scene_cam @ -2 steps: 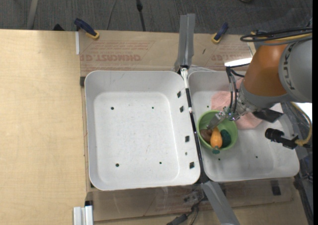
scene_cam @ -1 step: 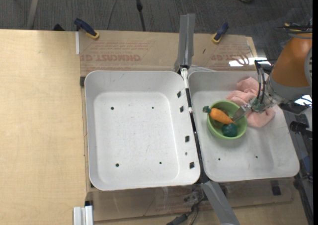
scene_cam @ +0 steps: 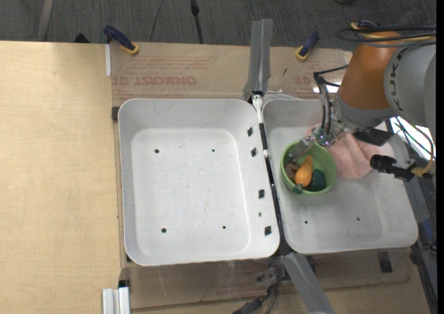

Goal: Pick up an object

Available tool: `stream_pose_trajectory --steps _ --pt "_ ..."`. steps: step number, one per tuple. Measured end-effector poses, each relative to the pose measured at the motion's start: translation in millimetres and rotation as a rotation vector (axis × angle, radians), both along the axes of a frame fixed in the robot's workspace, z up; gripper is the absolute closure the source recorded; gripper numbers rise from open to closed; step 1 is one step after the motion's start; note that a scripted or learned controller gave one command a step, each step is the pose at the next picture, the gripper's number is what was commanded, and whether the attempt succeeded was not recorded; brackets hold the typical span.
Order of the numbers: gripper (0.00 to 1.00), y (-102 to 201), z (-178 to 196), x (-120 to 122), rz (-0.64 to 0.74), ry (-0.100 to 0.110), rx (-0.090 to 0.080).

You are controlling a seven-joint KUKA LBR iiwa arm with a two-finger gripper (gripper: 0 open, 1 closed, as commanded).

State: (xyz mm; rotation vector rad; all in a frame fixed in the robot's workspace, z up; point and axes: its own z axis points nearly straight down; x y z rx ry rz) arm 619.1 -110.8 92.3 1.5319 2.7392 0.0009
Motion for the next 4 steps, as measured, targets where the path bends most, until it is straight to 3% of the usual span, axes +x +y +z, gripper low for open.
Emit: stream_pose_trajectory --steps 1,2,3,4 --pt "0.0 10 -1 -64 -0.012 0.003 0.001" --pt "0.0 11 0 -118 0.073 0.004 0.001" --pt "0.0 -55 1 -29 0.194 0.0 -0.001" --pt "0.0 9 -1 -134 -0.021 0.004 0.0"
